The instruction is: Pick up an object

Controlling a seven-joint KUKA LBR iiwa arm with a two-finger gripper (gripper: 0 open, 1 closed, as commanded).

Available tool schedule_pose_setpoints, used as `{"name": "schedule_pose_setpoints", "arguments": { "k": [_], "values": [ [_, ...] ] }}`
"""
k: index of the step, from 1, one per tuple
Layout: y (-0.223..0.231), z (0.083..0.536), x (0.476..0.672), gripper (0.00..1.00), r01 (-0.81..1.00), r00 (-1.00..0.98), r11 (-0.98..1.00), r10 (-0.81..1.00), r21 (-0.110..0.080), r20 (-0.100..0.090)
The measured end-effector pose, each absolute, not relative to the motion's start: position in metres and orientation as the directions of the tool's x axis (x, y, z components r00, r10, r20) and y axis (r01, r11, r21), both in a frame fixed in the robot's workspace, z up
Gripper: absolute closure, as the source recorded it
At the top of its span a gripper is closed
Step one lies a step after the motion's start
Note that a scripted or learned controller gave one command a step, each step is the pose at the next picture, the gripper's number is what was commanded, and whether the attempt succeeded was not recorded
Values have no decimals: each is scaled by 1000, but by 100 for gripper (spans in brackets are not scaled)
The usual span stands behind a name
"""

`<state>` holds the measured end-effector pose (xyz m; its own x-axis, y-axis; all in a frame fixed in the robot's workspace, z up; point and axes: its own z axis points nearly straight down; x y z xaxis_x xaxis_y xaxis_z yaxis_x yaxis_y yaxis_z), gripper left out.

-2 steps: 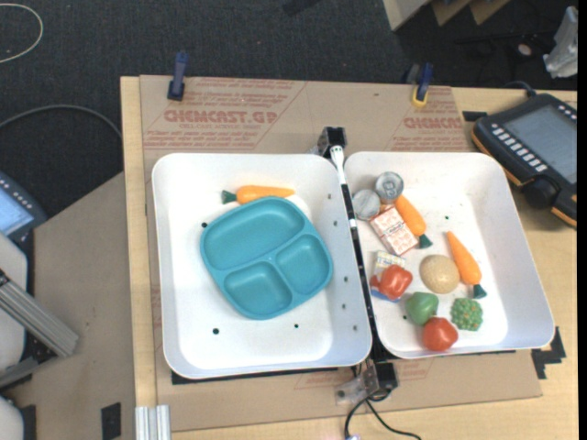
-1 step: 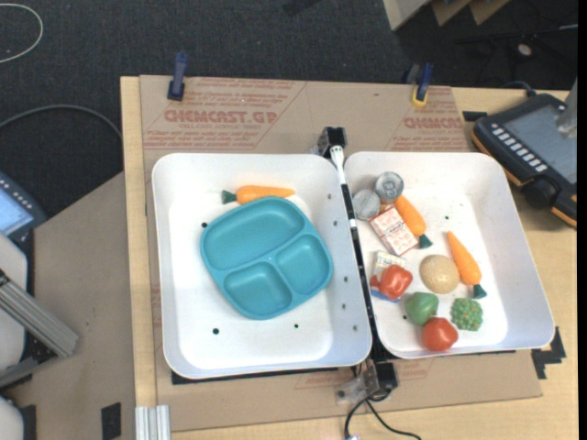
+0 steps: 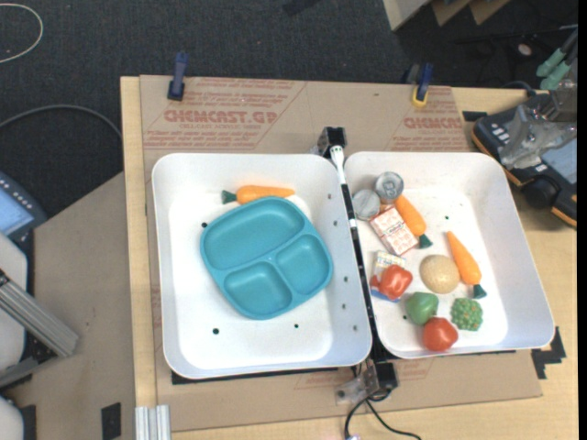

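On your left, the left bin [image 3: 174, 273] sits on the tabletop [image 3: 550, 401] with a teal divided plate [image 3: 266, 257] lying flat in its middle. An orange carrot [image 3: 264, 192] lies just behind the plate, touching its far rim, with the green end pointing left.

The right bin [image 3: 514, 246] butts against the left one along a shared edge, and this is where most of what you could pick is crowded together. Near its far left corner you see a silver can [image 3: 391, 186], with a grey round piece [image 3: 365, 204] just beside it. A red and white carton [image 3: 394, 231] lies below them, with a small carrot [image 3: 411, 218] against its right side. Nearer you, a red pepper [image 3: 394, 282] sits by the shared edge, and a beige ball [image 3: 439, 274] is just to its right. A green piece [image 3: 421, 306] and a red tomato [image 3: 439, 335] lie near the front rim. A longer carrot [image 3: 464, 259] slants above a broccoli floret [image 3: 467, 314].

At the right edge, beyond the bin's rim, the gripper [image 3: 537, 136] shows as grey metal, well apart from every object. You cannot tell how the jaws stand.
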<state>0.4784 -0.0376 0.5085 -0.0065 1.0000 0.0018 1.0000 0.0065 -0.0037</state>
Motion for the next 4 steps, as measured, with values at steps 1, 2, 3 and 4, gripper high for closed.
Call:
{"name": "schedule_pose_setpoints", "arguments": {
  "k": [1,2,3,4],
  "values": [
    [49,479,479,100,1000,-10,10,1000,-5,1],
    [62,359,478,100,1000,0,0,1000,-15,-2],
    [-42,296,478,100,1000,12,-12,1000,-9,-3],
    [40,211,477,100,1000,-6,6,1000,-12,3]
  ]
}}
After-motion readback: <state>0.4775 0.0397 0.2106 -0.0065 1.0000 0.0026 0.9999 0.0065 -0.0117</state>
